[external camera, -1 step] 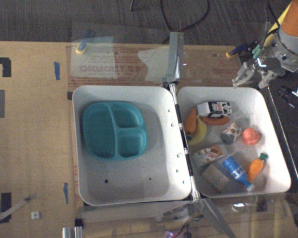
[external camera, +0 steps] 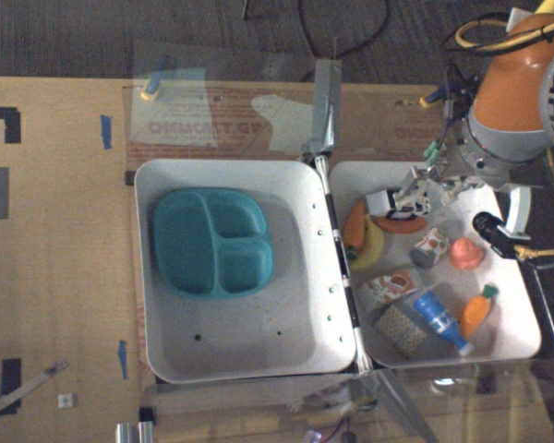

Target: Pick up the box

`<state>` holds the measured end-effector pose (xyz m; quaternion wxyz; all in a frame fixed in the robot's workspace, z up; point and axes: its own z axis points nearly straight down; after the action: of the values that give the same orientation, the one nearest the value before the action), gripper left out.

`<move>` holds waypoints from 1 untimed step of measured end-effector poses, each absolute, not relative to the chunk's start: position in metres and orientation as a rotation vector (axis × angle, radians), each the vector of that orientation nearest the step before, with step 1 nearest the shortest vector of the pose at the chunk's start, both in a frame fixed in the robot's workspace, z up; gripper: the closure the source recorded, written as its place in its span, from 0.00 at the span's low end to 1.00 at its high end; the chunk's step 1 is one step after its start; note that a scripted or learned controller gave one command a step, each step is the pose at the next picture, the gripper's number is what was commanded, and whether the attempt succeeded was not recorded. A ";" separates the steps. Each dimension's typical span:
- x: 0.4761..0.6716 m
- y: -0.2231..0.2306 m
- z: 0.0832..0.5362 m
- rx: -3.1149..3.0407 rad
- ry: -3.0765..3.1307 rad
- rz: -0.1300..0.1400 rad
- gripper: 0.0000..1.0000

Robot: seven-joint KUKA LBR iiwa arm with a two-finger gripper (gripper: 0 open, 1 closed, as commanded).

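A small white carton with a red and brown label [external camera: 391, 287] lies in the right bin [external camera: 512, 340], near its middle front. Just in front of it sits a grey-brown woven box [external camera: 402, 330], lying flat and turned at an angle. My gripper [external camera: 414, 194] hangs over the back of the right bin, well behind both boxes. Below it lie a white and black item [external camera: 384, 201] and a red-orange flat piece [external camera: 402, 225]. Nothing shows as held in the gripper.
The right bin also holds a banana with an orange piece [external camera: 362, 236], a small can [external camera: 429, 246], a pink ball [external camera: 467, 254], a blue bottle [external camera: 440, 317] and a toy carrot [external camera: 477, 312]. A teal divided plate [external camera: 212, 242] lies in the left bin [external camera: 249, 340].
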<state>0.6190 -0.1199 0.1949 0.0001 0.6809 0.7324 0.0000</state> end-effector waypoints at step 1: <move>0.614 -0.096 0.112 1.787 2.579 0.005 0.00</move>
<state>0.6140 -0.0958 0.1117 0.0020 0.5697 0.8219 0.0015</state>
